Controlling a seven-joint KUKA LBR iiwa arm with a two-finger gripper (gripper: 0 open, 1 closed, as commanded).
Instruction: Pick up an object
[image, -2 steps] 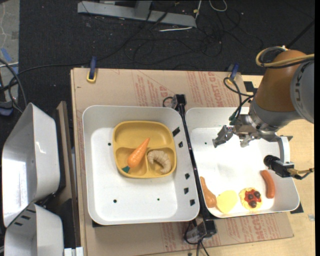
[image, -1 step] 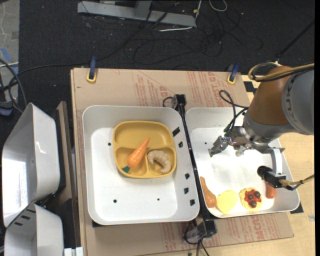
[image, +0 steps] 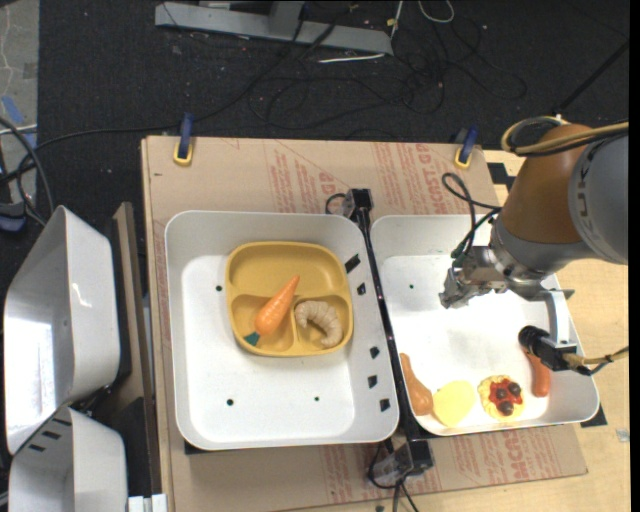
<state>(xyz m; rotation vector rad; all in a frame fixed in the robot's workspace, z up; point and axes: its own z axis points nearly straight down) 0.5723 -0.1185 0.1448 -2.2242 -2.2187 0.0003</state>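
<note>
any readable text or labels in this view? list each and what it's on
Red printing on the brown board under the bins: repeated upside-down lettering, too blurred and cut off to quote with confidence.
More red lettering on the board's front strip: also not legible.
Yellow plate, white bins and toy food: no text or labels seen.
Arm: no readable marking.

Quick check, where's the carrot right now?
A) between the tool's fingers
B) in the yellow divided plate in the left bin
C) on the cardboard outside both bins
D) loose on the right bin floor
B: the carrot lies in the yellow divided plate in the left bin, beside the shrimp, while the tool hangs over the right bin.
</note>
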